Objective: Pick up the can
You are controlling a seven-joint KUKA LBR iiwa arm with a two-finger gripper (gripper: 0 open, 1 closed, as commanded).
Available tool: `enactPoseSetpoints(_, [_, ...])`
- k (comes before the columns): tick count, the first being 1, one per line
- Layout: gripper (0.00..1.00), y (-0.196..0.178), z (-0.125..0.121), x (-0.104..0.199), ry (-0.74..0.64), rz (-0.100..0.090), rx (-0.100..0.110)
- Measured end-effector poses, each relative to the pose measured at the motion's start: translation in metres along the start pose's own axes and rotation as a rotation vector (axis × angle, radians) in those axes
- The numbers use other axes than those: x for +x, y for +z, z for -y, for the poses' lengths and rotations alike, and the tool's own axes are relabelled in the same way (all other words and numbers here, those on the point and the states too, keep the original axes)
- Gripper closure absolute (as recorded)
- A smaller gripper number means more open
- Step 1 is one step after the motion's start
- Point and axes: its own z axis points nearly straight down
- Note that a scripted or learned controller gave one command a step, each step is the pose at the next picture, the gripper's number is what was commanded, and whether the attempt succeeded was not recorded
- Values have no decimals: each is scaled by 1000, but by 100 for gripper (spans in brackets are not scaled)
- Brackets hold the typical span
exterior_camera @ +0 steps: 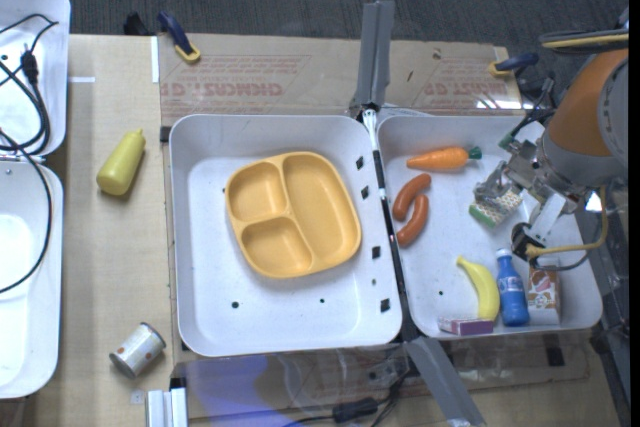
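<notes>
Whether the jaws are standing wide or narrow cannot be told from this slant; the gripper (pixel 497 198) is hanging low over the right bin (pixel 440 140), near its right wall, with nothing visibly caught in it. The grey arm (pixel 590 130) with its orange band is reaching in from the right above it.

Starting nearest the camera, the can (pixel 137 348) is lying on its side on the bench (pixel 110 255), just off the front left corner of the left bin (pixel 190 245) and well apart from the gripper. Along the front wall of the right bin, a flat purple-and-white packet (pixel 465 325) is lying at the foot of a banana (pixel 481 285), a blue bottle (pixel 512 289) is standing just beside the banana, and a small red-and-white carton (pixel 543 293) is sitting by the bottle toward the front right corner.

Farther back, a yellow three-compartment plate (pixel 292 212) is resting in the middle of the left bin. In the right bin, two sausages (pixel 411 206) are lying side by side near the left wall. Beyond them, a toy carrot (pixel 441 158) is lying close to the back wall.

On the bench left of the left bin, level with its back corner, a yellow squeeze bottle (pixel 121 163) is lying tilted. At the bench's far edge, a blue-and-yellow clamp (pixel 177 36) is gripping the cardboard.
</notes>
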Motion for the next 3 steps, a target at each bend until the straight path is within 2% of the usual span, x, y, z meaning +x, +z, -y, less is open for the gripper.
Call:
enactPoseSetpoints(1, [0, 7, -45, 8, -75, -6, 29])
enactPoseSetpoints(2, [0, 11, -76, 30, 3, 9, 67])
enactPoseSetpoints(3, [0, 3, -48, 9, 20, -11, 14])
